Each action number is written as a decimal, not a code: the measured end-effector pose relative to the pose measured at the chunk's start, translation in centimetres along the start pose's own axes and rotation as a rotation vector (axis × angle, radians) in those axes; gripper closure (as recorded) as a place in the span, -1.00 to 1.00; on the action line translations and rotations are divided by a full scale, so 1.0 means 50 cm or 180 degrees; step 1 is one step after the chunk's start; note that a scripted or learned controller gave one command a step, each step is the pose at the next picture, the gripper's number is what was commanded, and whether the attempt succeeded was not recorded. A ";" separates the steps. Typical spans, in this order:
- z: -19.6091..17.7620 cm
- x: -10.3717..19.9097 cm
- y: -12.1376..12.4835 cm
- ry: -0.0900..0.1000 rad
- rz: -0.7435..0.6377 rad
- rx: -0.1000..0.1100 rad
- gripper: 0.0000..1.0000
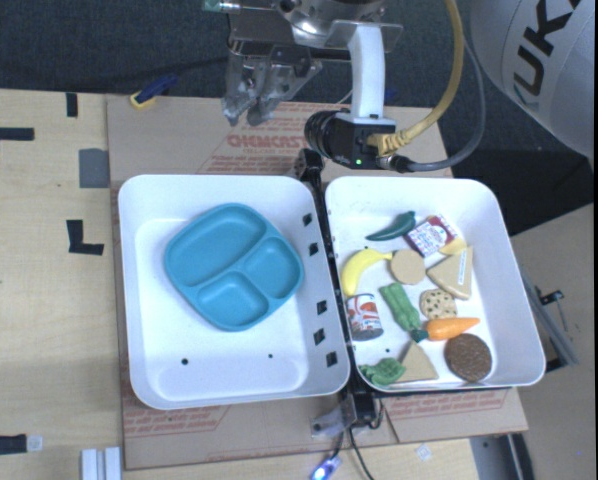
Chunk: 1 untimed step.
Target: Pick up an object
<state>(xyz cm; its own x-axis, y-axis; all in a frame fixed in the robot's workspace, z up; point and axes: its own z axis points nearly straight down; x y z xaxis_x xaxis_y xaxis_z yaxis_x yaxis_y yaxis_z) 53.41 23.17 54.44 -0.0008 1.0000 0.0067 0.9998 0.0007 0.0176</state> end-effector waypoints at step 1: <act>0.000 0.003 -0.003 -0.0023 -0.0011 0.0063 1.00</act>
<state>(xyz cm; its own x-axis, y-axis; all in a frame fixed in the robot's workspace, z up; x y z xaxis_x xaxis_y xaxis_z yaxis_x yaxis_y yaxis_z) 53.24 23.33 54.46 -0.0043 1.0000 -0.0006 1.0000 0.0043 -0.0021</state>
